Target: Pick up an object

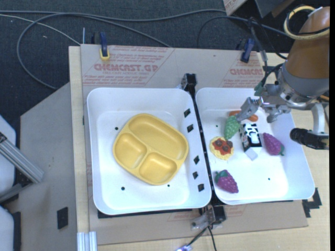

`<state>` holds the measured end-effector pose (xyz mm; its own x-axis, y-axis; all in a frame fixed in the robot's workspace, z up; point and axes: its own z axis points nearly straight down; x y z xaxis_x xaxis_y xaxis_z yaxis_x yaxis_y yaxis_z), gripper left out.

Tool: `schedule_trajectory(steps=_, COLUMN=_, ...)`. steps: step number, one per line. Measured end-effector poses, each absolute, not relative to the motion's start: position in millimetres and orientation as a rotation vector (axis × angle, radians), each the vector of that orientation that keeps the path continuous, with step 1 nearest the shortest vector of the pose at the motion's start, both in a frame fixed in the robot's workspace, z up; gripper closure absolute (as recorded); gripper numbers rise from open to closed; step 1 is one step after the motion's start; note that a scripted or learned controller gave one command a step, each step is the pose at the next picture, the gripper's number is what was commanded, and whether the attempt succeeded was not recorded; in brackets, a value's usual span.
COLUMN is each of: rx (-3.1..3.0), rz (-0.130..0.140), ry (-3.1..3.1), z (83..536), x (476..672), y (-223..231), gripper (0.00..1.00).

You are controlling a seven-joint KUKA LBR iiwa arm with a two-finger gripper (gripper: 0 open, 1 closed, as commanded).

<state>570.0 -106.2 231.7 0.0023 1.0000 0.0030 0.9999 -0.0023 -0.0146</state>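
Camera view, looking down: your gripper [259,107] hangs over the right bin [293,184], near its back edge. Its fingers stand apart, with nothing between them. The green toy [232,126] lies just off the fingertips at about seven o'clock, long axis running roughly twelve to six. The black-and-white block [250,136] lies near at six o'clock.

Bench [131,61] — two white bins [99,140], side by side
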Motion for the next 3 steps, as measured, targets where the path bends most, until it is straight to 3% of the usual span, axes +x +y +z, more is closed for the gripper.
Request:
schedule_trajectory(steps=1, rx=-2.219, rz=0.000, ry=-2.221, z=239, x=572.5, y=-106, gripper=0.00)
schedule_trajectory(steps=3, rx=-2.218, rz=0.005, ry=-2.216, z=126, x=578.4, y=-102, gripper=0.00)
